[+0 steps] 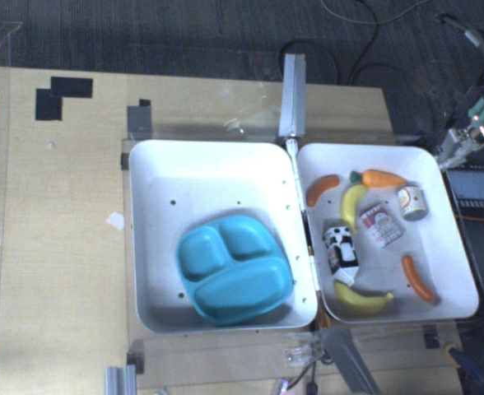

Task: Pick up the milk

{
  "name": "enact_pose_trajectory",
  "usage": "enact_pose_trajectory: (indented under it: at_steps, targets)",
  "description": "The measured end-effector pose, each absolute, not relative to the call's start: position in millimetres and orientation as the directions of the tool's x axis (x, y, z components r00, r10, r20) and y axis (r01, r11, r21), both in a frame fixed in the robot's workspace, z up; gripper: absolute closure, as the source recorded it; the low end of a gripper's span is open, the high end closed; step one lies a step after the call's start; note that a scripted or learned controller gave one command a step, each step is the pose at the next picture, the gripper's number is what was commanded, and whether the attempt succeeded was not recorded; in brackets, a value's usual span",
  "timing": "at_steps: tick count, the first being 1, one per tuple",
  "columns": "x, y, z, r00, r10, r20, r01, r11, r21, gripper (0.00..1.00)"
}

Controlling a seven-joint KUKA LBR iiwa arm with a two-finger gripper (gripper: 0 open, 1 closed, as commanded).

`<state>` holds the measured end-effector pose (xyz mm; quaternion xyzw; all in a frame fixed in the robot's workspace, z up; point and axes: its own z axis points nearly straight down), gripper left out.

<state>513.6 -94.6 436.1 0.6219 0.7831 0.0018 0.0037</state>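
Milk carton (339, 248), small, cow-patterned in black and white, lying in right-hand shallow white bin (452, 303) by its left wall, between curved yellow banana (351, 204) above and second yellow banana (362, 299) below, just beside pink flat packet (381, 225). Gripper (463, 142) outside bin's far right corner, well apart from carton; opening impossible to tell.

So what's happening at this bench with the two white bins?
A robot arm is meant to pick up the milk, a small black-and-white cow-patterned carton lying in the right white bin. Nothing has hold of it yet. Around it lie two yellow bananas, an orange carrot, two orange sausages, a red-and-white packet and a small tin can. The left white bin holds a blue divided plastic tray. The tool is at the far right edge, above the bin's corner.
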Motion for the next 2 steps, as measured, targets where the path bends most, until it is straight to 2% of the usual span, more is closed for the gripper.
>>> enact_pose_trajectory:
  at_steps: [1,2]
  targets:
    - [559.0,-99.8,437.0,-0.657,0.754,-0.008,0.754,0.657,0.007,1.00]
    - [649.6,-100.6,437.3,-0.831,0.556,-0.010,0.556,0.831,0.005,1.00]
